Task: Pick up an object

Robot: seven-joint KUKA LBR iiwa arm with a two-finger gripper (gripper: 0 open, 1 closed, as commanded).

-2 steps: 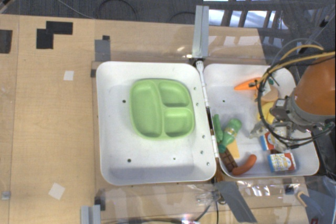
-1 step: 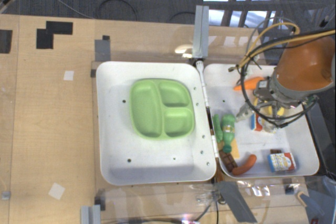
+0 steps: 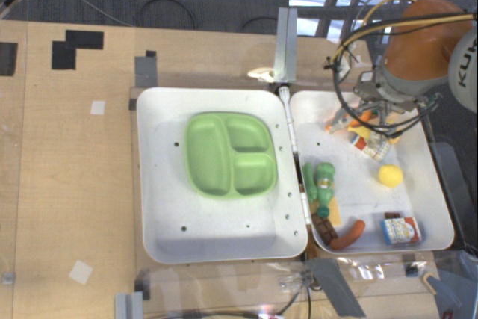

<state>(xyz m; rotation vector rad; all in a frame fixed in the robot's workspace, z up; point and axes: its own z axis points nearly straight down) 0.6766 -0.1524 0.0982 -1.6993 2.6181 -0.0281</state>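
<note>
The right bin (image 3: 360, 194) holds several small items. My gripper (image 3: 371, 114) hangs under the orange-banded wrist (image 3: 414, 48), low over the bin's far end. Directly beneath it lies a small heap of orange, yellow and white pieces (image 3: 367, 140). I cannot tell whether it touches them. A yellow ball (image 3: 389, 175) rests just in front of the heap. A green toy bottle (image 3: 322, 184) lies along the bin's left wall. Near the front edge are a red-brown sausage (image 3: 348, 234) and a small blue and red box (image 3: 399, 229).
A green divided plate (image 3: 228, 155) lies in the left bin (image 3: 164, 235). A grey metal post (image 3: 284, 48) stands behind the ridge between the two bins. Black cables loop around the wrist above the right bin's far edge.
</note>
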